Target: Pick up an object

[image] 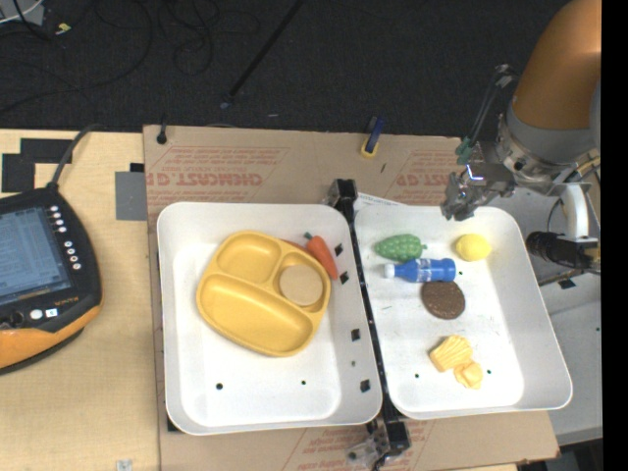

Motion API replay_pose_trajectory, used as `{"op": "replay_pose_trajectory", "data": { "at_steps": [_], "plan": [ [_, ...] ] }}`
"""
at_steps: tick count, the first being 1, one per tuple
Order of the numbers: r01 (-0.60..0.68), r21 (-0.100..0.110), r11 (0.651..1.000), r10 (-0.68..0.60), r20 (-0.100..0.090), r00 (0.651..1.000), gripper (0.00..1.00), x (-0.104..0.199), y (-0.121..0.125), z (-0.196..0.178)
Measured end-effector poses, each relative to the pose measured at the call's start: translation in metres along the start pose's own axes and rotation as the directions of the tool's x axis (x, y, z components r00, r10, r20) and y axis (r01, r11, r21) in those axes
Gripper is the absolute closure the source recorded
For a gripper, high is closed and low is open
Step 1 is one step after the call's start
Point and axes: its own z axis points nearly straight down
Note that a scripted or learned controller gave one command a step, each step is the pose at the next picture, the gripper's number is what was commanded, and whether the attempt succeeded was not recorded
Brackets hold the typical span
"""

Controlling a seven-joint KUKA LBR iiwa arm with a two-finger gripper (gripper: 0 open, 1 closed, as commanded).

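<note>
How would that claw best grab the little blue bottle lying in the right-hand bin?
The blue bottle lies on its side, long axis running left-right, white cap pointing left. Probably best to come straight down from above and pinch across the middle of its blue body, one finger on each long side. The green toy sits close behind it and the brown disc just in front, so finger room looks tight.
</note>
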Motion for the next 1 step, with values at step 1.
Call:
{"op": "replay_pose_trajectory", "data": {
  "at_steps": [1],
  "plan": [
    [0.004, 0.002, 1.000, -0.004, -0.003, 1.000, 1.00, 0.1343, -0.0205, -0.0837]
  ]
}}
